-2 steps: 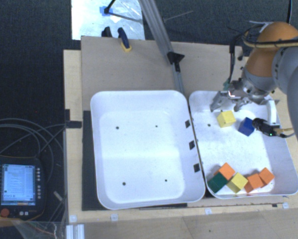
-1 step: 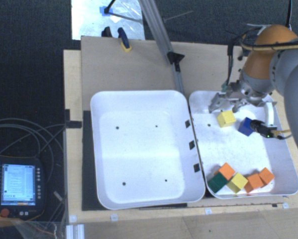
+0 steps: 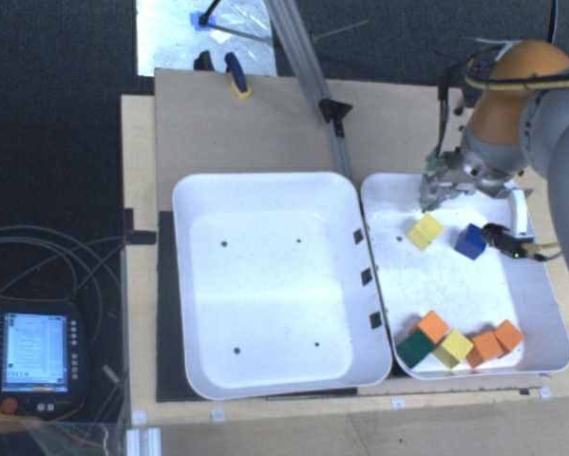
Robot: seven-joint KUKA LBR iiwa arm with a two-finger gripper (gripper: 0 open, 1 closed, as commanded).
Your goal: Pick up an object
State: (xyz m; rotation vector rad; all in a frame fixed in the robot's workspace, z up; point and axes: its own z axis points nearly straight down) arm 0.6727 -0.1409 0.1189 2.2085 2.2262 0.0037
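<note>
My tool [image 3: 443, 190] hangs over the far end of the right bin [image 3: 542, 302], just beyond the yellow cube [image 3: 424, 231]; its spread, I cannot tell.

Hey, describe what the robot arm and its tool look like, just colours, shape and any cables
The arm is a thick, rounded grey tube with a bulbous orange section above the wrist. Thin dark cables run down beside that orange part. The tool is a small cluster of grey metal parts, with a white piece and a black fitting to one side. No markings are readable.
</note>
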